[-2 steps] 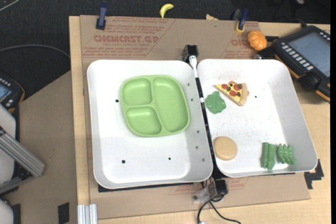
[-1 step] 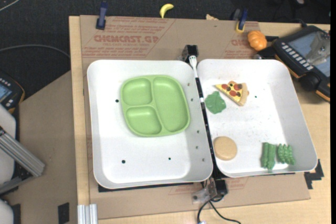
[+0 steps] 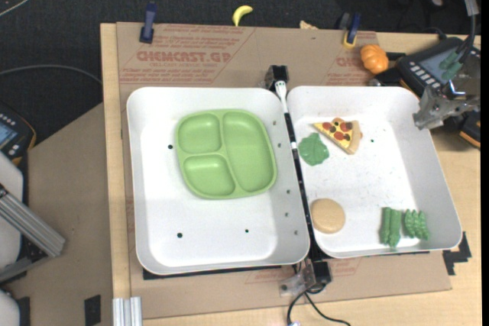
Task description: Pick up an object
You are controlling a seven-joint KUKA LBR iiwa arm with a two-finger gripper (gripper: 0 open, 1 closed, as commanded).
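Note:
The right bin (image 3: 397,107) holds several toy foods. A pizza slice (image 3: 338,133) lies near its back, with a green leafy piece (image 3: 312,150) just left of it. A round tan bun (image 3: 328,215) rests near the front left, and green pea pods (image 3: 403,226) lie at the front right. My gripper (image 3: 429,115) hovers at the right bin's back right rim, apart from all the foods. It is a small grey shape at the frame's right.
The left bin (image 3: 149,187) holds a green divided plate (image 3: 225,153). Behind the bins, on the cardboard, sit a small orange fruit (image 3: 374,58), a yellow banana (image 3: 242,13) and two blue clamps (image 3: 148,22). A black device (image 3: 428,69) lies at the back right.

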